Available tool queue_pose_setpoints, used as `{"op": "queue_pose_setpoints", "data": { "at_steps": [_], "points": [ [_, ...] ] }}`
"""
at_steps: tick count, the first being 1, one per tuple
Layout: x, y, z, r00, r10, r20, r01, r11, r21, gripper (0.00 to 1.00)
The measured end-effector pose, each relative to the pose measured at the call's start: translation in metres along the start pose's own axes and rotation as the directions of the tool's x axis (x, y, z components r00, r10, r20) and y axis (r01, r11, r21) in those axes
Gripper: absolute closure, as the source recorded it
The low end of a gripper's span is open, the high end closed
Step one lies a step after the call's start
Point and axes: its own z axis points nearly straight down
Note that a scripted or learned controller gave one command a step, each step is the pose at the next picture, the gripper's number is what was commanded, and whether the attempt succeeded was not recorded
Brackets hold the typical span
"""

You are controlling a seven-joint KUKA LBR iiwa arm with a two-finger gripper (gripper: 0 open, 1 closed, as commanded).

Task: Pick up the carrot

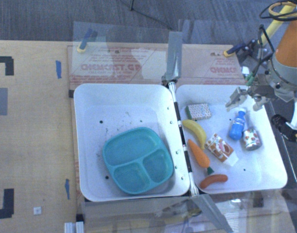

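The orange carrot [199, 154] with a small green tip lies at a slant in the right bin [265, 176], near its left wall, just below the yellow banana [195, 131]. My gripper [247, 100] hangs over the bin's upper right part, well right of and above the carrot. Its two fingers are spread apart with nothing between them. A blue bottle [237, 125] stands just below the gripper.
Also in the right bin: a speckled sponge [200, 111], a red and white carton [220, 148], a small can [251, 139] and a sausage [213, 180]. The left bin [90, 106] holds a teal divided plate [138, 160].
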Motion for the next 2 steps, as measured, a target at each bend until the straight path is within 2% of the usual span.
{"op": "queue_pose_setpoints", "data": {
  "at_steps": [1,2],
  "points": [
    [0.045,-0.034,0.087,0.944,-0.331,0.000,0.331,0.944,-0.001,0.00],
    [0.021,-0.064,0.160,0.873,-0.487,0.023,0.487,0.873,-0.033,0.00]
  ]
}}
